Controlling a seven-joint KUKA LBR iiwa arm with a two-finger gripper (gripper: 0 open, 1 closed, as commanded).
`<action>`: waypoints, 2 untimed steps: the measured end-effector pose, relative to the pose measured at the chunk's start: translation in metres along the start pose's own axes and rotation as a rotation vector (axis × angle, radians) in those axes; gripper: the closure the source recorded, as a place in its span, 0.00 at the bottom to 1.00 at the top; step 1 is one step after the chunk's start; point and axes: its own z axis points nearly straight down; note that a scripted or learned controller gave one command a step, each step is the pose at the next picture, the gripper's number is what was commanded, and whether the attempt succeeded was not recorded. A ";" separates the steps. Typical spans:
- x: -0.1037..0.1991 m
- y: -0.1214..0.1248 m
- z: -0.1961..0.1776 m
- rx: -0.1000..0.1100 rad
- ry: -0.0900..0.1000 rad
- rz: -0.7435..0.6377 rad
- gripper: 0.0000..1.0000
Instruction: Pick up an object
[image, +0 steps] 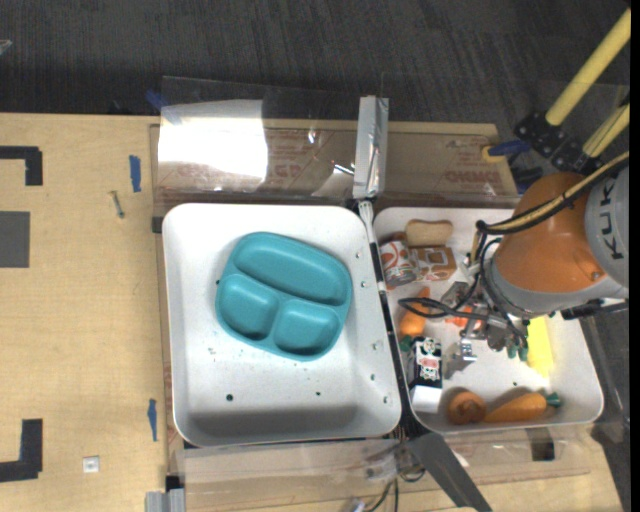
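The arm (560, 240) is reaching in from the right, its orange band facing the camera. The gripper (470, 325) is hanging low, pointing down and leftward.

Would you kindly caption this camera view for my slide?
Arm's end effector lowered among cluttered items in right bin; teal divided tray in left bin.

Dark grey carpeted floor (300, 50) runs along the top of the view. Light plywood bench top (75, 300) fills the left side, marked with black tape corners (28, 165) and short blue tape strips (135, 172). A grey square patch (14, 240) lies at the far left edge. Behind the bins stands a clear plastic sheet (215, 150) catching a bright glare from overhead light, backed by brown cardboard (440, 160) with faint red print. A silver taped post (370, 145) stands upright between the two halves.
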 end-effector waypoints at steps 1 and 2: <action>-0.004 0.005 0.000 0.004 -0.002 0.014 0.00; 0.015 -0.001 -0.001 0.007 -0.008 0.227 0.00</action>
